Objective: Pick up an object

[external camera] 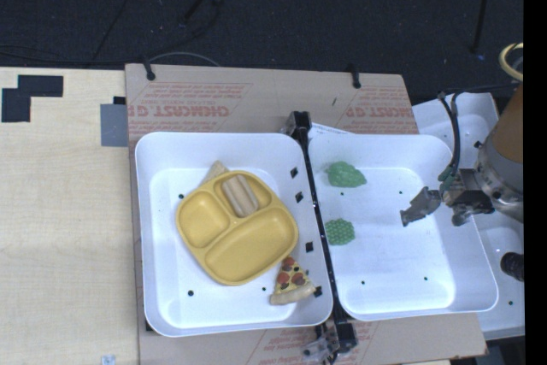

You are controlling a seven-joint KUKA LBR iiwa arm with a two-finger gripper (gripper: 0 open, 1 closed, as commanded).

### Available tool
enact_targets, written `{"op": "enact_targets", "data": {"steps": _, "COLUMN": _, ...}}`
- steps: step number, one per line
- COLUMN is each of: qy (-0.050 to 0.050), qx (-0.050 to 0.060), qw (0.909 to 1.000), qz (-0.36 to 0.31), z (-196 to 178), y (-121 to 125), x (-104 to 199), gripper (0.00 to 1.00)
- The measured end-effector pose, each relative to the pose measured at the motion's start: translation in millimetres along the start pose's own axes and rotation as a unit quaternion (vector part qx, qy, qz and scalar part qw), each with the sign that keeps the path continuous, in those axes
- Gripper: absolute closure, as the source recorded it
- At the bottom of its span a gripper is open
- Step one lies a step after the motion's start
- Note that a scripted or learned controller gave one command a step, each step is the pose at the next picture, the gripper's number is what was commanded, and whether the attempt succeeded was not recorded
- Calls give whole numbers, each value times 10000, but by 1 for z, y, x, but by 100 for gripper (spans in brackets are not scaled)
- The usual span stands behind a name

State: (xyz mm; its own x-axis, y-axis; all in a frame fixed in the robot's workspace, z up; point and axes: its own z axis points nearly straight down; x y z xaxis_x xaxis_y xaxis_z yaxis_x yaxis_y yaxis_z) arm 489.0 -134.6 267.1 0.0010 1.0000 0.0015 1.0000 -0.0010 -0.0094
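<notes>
Pincer point(436, 207) hangs over the right bin point(402, 303), fingers spread and holding nothing. Two green leafy lumps point(346, 175) point(339, 231) lie near the bin's left wall; they look light and soft, best pinched across their middle.

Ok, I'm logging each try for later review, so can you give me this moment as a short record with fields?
left bin: yellow plate with a hot dog in one section; pizza slice beside the plate
right bin: two green items, one near the back, one by the divider
claw: over the right bin's right side, apart from both green items
held: nothing seen
</notes>
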Motion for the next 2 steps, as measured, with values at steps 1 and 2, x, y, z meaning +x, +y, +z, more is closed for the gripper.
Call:
{"op": "enact_targets", "data": {"steps": 1, "qy": -8, "qx": -39, "qw": 10000, "qz": -7, "z": -4, "y": 1, "x": 0, "gripper": 0}}
{"op": "enact_targets", "data": {"steps": 2, "qy": 8, "qx": 6, "qw": 10000, "qz": -4, "z": 61, "y": -2, "x": 2, "gripper": 0}}
